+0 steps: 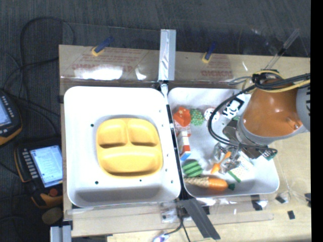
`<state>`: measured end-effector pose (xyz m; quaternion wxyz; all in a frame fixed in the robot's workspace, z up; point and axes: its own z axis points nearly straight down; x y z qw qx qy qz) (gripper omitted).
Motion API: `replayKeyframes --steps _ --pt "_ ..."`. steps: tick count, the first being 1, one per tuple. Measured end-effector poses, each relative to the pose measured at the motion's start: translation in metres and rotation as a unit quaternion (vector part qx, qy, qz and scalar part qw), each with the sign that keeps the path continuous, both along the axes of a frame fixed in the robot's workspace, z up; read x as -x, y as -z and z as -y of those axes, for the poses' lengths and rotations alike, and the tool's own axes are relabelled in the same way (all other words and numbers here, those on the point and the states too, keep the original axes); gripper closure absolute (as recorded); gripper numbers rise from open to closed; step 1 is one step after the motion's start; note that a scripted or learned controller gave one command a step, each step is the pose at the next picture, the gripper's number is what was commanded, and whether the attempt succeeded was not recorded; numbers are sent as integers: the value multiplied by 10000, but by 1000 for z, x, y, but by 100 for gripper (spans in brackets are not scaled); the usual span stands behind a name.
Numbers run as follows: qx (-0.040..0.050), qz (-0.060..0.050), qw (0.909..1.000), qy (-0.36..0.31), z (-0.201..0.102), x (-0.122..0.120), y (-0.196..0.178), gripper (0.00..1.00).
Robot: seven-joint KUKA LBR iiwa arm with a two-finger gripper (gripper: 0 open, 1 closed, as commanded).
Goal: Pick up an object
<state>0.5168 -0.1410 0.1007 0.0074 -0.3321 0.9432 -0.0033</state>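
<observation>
The right bin (267,183) holds several toy items. A red-orange piece (182,116), a green knobbly piece (196,117) and a small white round piece (209,114) lie at its far left. A red, white and blue box (185,140) lies along the left wall. A green striped piece (191,168) and an orange carrot (216,184) sit near the front. My gripper (223,158) reaches down into the middle of this bin, just above the carrot and beside a green and white piece (237,173). A small orange bit (217,167) shows by its tips.
The left bin (81,185) holds a yellow divided tray (129,145). A raised divider (171,135) separates the two bins. The arm's orange band (272,115) and black cables (222,115) hang over the right bin's back right part.
</observation>
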Motion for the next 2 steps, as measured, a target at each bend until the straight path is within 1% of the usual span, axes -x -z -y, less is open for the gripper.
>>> replayKeyframes --steps 1,2 --pt "-21 -71 9985 538 -39 -5 3 100" --pt "-21 -67 9984 557 -49 -34 -83 100"
